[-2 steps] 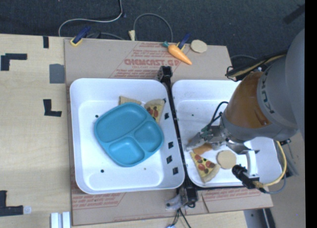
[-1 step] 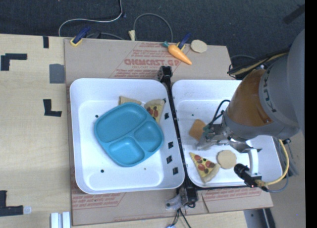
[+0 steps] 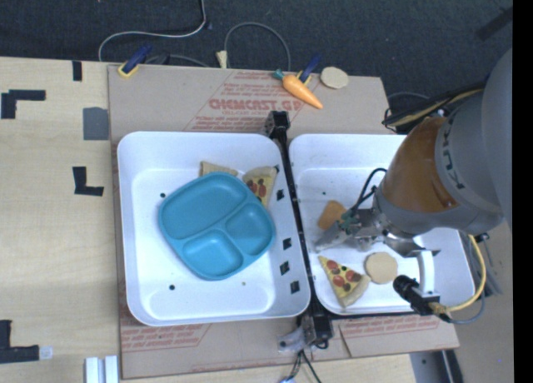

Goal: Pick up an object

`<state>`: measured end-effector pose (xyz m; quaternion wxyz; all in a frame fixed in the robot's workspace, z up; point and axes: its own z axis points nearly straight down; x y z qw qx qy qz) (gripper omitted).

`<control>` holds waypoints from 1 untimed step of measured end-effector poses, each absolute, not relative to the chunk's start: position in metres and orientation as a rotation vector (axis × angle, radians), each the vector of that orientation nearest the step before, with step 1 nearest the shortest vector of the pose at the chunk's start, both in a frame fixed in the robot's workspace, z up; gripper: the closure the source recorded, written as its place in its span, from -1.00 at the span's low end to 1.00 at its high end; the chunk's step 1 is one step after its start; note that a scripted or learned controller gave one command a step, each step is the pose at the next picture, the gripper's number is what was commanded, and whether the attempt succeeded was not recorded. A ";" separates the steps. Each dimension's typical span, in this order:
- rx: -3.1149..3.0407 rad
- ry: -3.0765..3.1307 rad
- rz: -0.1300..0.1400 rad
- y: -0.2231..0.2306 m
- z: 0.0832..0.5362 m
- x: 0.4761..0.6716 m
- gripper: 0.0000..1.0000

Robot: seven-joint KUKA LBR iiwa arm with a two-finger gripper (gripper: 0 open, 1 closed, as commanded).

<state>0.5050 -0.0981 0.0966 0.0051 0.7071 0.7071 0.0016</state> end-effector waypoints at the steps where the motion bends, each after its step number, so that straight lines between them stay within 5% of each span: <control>1: 2.214 2.223 0.004 -0.096 0.086 0.593 -1.00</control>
